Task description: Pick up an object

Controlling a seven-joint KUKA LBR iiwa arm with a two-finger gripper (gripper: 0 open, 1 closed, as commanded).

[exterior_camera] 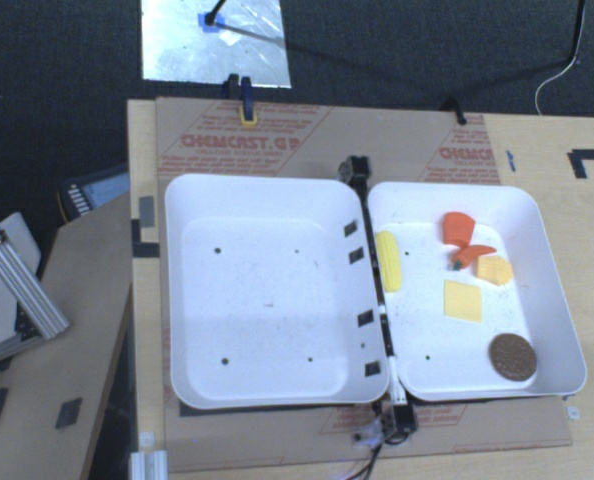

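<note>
You have two white bins side by side on the surface [277, 128]. The left bin [182, 268] carries nothing to grasp; the right bin [552, 298] holds every candidate.

Take the right bin's middle as the clock face. The corn cob [388, 259] lies at 9 o'clock, close beside the wall shared with the left bin, its long axis running 12 to 6. The orange piece [458, 229] sits at 12 o'clock, with a small carrot-like bit [471, 255] just beneath it. A yellow cheese wedge [495, 269] rests at about 2 o'clock, touching or nearly touching that bit. The flat yellow cheese slice [464, 300] lies near the centre, and the brown cookie [513, 356] at 5 o'clock, near the bin's front wall.

As for the end effector, you cannot tell whether it is spread or pressed together, nor judge the arm's pose or its bearing to any object. Since it reaches in from the right, you would probably find the cookie and cheese wedge nearest.
</note>
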